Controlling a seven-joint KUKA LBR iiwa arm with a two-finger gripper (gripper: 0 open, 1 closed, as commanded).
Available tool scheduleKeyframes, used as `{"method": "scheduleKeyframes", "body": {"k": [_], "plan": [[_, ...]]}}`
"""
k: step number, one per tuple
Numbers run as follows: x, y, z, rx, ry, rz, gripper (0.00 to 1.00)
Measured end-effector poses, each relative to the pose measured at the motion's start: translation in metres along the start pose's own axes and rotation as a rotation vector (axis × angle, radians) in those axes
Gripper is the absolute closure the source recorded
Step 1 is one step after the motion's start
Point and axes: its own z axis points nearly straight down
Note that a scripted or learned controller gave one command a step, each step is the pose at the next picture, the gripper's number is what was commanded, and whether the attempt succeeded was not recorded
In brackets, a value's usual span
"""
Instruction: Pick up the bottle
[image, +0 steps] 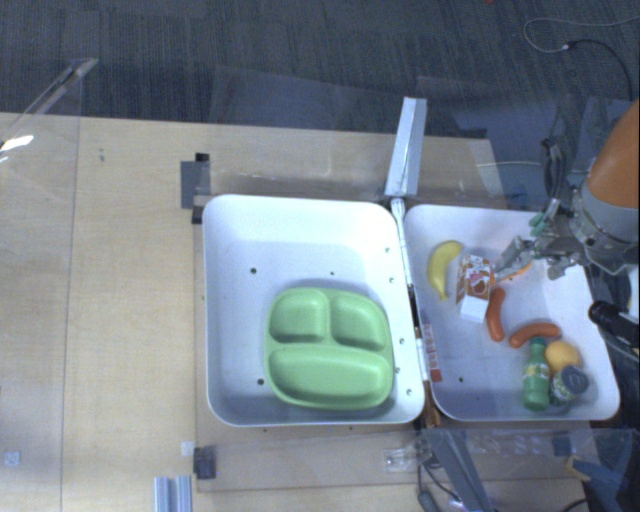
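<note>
The bottle (537, 383) is small and green with a label, and sits near the front right corner of the right bin (470, 400). A yellow lemon-like fruit (563, 354) and a dark grey round object (574, 381) crowd against its right side. My gripper (520, 254) hangs over the back half of the same bin, well behind the bottle and just right of a small red-and-white carton (473, 283). Nothing is visibly held in it.
A banana (443, 266) lies at the right bin's back left, beside the carton. Two orange-red sausages (495, 315) (535, 333) lie between the gripper and the bottle. The left bin (230, 300) holds a green divided plate (329, 347). A metal post (406, 150) rises behind the bins.
</note>
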Motion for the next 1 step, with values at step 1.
{"method": "scheduleKeyframes", "body": {"k": [1], "plan": [[0.0635, 0.0795, 0.0392, 0.000, 0.001, 0.101, 0.00]]}}
